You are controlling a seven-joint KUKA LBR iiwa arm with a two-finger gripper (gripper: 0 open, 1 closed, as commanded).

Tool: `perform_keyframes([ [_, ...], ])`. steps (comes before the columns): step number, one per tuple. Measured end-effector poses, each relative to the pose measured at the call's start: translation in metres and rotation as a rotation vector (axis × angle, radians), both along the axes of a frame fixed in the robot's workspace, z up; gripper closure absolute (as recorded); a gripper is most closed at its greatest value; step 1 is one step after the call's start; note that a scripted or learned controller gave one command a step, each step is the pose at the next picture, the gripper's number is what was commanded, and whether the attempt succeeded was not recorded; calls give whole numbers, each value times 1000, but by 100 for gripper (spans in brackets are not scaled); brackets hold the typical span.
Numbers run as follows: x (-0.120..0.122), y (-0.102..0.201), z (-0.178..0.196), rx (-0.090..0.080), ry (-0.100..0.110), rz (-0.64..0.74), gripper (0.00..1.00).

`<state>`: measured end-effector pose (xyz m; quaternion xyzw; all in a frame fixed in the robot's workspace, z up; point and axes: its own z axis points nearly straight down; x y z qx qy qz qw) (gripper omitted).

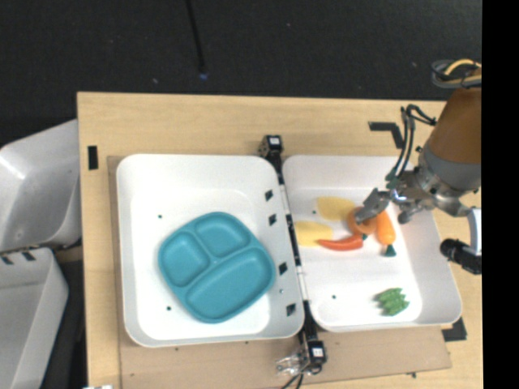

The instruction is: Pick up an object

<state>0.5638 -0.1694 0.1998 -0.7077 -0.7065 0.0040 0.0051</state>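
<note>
Clearly the gripper (375,210) sits low in the right bin (438,298), jaws spread and gripping nothing, just beside the toy carrot (385,228); crowded against it lie the red chilli (345,244) and yellow pieces (334,208), so closing may pinch or nudge several

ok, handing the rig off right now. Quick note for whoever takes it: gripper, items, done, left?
Gripper: down in the right bin, over the cluster of toy food; whether its fingers are open or shut cannot be told.
Items, right bin: orange carrot just beside the gripper, red chili, two yellow pieces, green piece apart near the front.
Left bin: blue divided plate.
Done: arm has reached the cluster. Nothing visibly held.
Left: grasp one object and lift it.
</note>
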Motion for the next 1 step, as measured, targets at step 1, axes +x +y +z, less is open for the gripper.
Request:
perform_keyframes([
  [1, 3, 0, 8, -3, -13, 3, 0],
])
